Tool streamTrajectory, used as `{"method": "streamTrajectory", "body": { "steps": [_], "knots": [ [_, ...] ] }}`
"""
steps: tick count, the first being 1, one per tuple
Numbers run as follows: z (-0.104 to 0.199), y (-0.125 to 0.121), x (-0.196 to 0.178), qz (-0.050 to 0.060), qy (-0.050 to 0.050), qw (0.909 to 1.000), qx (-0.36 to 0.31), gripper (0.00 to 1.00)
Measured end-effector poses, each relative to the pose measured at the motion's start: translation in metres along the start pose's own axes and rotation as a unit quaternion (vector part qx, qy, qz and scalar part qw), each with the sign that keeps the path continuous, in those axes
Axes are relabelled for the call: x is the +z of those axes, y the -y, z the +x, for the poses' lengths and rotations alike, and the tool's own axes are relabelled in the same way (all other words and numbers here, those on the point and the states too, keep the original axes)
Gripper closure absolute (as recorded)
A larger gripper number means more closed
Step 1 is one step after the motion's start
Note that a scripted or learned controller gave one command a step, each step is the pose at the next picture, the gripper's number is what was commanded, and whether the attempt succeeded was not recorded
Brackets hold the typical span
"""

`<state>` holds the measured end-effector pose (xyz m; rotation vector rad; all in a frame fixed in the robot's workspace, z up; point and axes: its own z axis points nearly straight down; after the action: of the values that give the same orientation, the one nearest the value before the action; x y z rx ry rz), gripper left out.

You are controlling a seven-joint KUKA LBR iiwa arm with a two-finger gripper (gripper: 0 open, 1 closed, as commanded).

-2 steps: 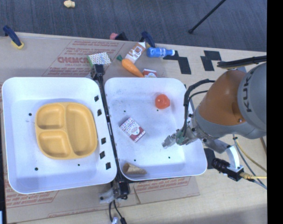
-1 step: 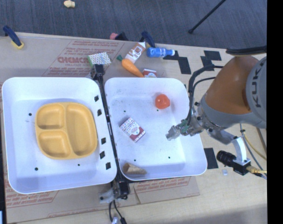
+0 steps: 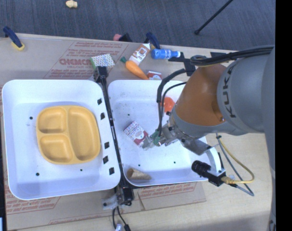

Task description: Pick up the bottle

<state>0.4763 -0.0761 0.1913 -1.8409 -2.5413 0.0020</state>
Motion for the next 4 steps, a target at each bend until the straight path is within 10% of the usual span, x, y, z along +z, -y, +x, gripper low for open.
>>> {"method": "streamTrajectory", "body": {
  "steps": [2,3,4],
  "knots": [
    [0.091,-0.03,-0.019,0.0,0.0,0.9869,0.161,1.0],
    [0.135,-0.043,0.0,0.001,0.0,0.9941,0.108,1.0],
    [0.083,-0.027,-0.085,-0.001,0.001,0.9976,-0.07,1.0]
  ]
}}
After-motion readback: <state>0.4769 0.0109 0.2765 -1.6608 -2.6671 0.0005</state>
